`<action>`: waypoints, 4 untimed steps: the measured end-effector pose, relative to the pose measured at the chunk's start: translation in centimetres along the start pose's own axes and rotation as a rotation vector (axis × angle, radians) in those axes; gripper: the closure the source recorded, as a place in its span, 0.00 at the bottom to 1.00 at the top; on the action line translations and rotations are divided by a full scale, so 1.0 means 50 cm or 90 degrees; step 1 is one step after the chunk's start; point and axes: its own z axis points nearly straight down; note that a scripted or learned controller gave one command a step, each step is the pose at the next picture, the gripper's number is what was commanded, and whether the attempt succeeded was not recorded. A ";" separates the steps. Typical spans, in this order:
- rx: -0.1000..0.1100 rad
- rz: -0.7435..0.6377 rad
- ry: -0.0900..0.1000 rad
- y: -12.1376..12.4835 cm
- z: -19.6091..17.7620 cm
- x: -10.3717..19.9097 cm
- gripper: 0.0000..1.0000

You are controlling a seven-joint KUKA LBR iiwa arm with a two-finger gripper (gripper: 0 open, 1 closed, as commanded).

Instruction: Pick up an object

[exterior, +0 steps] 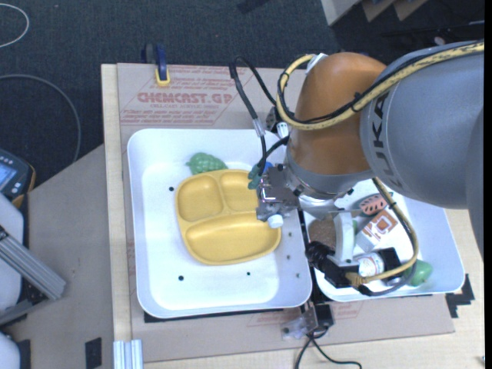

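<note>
A yellow divided plate point(223, 221) lies in the left white bin point(154, 267), with a green leafy piece point(204, 162) just beyond its far edge. My gripper point(268, 200) hangs below the orange wrist band point(332, 118), over the plate's right rim beside the wall between the bins. A small teal piece point(254, 177) shows right next to the gripper; whether they touch is unclear. The arm's body hides much of the right bin point(450, 241).
The right bin holds several small items: a brown-and-white box point(379, 225), a reddish piece point(372, 204), a small bottle point(370, 267) and a green piece point(420, 272). Black cables loop around the wrist. The bins rest on a brown board point(184, 94).
</note>
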 end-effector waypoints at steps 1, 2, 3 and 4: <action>-0.016 -0.001 0.003 0.086 -0.228 0.121 1.00; -0.015 0.001 0.003 0.074 -0.437 0.172 1.00; 0.001 0.006 -0.003 -0.013 -0.304 0.116 1.00; -0.017 0.002 0.004 -0.019 -0.585 0.143 1.00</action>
